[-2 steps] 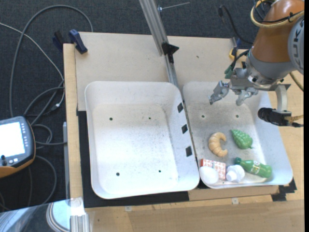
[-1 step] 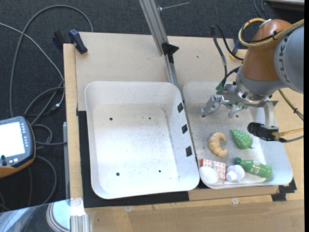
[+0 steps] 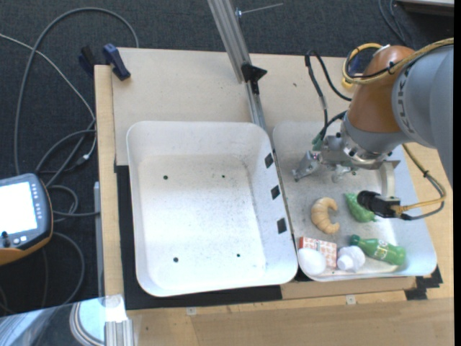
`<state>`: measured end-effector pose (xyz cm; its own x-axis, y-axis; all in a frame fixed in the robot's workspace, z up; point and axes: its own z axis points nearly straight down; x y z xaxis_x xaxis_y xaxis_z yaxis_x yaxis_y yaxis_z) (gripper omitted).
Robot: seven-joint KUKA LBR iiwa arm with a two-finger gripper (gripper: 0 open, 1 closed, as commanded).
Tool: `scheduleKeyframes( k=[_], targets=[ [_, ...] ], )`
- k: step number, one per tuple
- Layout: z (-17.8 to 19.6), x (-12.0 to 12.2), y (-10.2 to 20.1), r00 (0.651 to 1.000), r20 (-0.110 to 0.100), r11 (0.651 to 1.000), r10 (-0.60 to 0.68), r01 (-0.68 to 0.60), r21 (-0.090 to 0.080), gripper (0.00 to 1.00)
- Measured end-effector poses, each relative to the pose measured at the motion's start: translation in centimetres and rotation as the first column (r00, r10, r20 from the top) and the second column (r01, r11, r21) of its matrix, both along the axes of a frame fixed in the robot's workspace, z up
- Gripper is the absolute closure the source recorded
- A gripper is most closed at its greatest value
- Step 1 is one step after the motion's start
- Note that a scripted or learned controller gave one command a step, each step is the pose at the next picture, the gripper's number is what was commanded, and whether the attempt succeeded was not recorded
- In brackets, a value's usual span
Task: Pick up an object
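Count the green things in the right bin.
2. A green toy lies beside the croissant, partly under the arm; a green bottle lies along the near wall. The arm may hide more.

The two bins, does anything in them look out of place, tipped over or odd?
Nothing looks damaged or spilled. The green bottle lies on its side, and all the items, including the croissant, crowd the near end of the right bin.

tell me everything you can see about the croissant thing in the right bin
The croissant is a tan, crescent-shaped piece that looks like a plastic toy pastry, lying flat on the floor of the right bin. It curves open toward the left. It lies apart from the green objects to its right, just above the red-and-white packet, and nothing grips it.
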<state>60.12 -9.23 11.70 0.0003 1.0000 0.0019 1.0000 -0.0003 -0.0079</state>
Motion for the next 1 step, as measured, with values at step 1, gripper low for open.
scheduleKeyframes(
  k=[1],
  targets=[
    [1.46, 0.20, 0.05, 1.000, 0.008, 1.000, 0.001, -0.001, 0.000, 1.00]
  ],
)
